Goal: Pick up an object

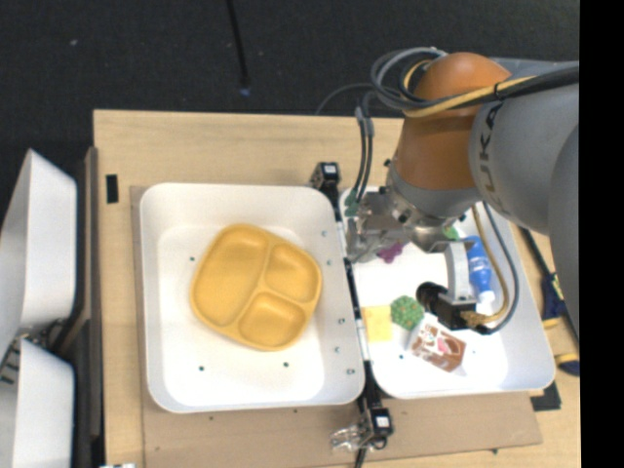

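The arm comes in from the right and hangs over the right bin. Its gripper is low at that bin's upper left corner, close to the wall shared with the left bin. A small purple object lies just right of the gripper, partly hidden by it. Further down in the right bin lie a green knobbly ball, a yellow block and a red and white packet. A blue bottle lies under the arm at the right.
A yellow divided plate lies in the middle of the left bin. The wooden bench surrounds both bins. Cables loop from the wrist above the right bin.
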Robot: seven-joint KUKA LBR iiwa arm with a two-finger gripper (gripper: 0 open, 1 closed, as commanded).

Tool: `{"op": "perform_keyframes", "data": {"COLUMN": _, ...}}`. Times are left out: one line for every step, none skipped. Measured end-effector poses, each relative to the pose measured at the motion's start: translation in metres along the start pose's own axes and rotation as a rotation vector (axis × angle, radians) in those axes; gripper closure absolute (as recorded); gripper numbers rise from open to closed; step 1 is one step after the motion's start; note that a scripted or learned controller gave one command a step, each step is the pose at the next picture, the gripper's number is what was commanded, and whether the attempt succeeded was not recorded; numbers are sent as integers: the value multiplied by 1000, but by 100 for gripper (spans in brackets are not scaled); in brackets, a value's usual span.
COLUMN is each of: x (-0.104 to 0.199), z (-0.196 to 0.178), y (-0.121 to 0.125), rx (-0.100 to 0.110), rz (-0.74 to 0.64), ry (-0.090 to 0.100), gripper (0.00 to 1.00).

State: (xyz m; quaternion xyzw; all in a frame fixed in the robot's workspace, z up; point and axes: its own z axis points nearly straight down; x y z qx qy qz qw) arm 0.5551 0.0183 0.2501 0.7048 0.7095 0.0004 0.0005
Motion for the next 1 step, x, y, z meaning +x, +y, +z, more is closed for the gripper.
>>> {"op": "perform_keyframes", "data": {"x": 51, "z": 11, "y": -4, "rx": 3, "rz": 0, "ry": 1, "gripper": 100}}
